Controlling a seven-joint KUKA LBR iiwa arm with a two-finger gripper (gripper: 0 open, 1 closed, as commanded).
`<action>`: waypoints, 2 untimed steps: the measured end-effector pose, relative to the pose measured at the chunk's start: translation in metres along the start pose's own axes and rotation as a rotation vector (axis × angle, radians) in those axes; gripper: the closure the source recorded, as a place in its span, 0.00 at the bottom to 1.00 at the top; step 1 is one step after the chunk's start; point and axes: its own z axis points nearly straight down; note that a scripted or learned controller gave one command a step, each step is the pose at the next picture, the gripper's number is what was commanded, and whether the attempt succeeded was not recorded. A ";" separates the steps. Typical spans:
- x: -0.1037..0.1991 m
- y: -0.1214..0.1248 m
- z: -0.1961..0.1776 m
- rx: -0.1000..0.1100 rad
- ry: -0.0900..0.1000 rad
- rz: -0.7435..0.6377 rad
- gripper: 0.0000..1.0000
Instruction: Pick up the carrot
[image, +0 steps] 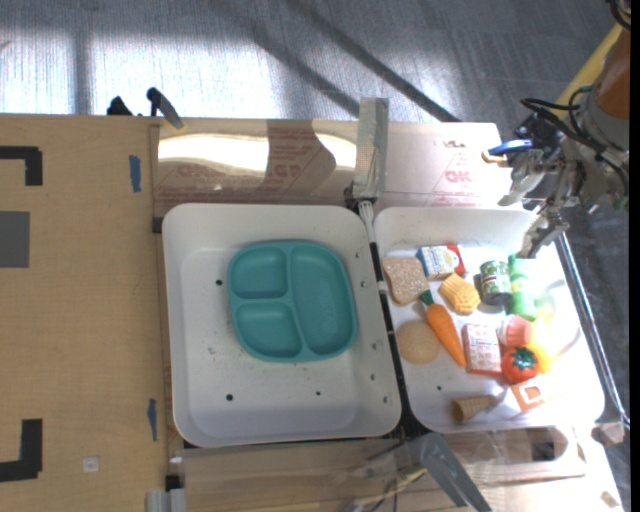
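The carrot (444, 332) is orange with a green stub at its upper left end. It lies slanted in the middle of the right bin (590, 385), between a round cookie and a pink carton. My gripper (543, 232) hangs over the bin's upper right corner, well up and right of the carrot. Its dark fingers point down toward the green toys, and nothing shows between them.
Around the carrot lie a bread slice (405, 279), corn (459, 293), a cookie (419, 344), a pink carton (481, 349), a tomato (518, 363), a can (493, 281) and an ice-cream cone (474, 407). The left bin (190, 400) holds a teal divided plate (293, 300).
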 end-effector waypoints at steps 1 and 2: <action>0.039 0.058 0.182 0.001 -0.007 0.284 0.00; 0.062 0.060 0.187 -0.002 -0.028 0.374 0.00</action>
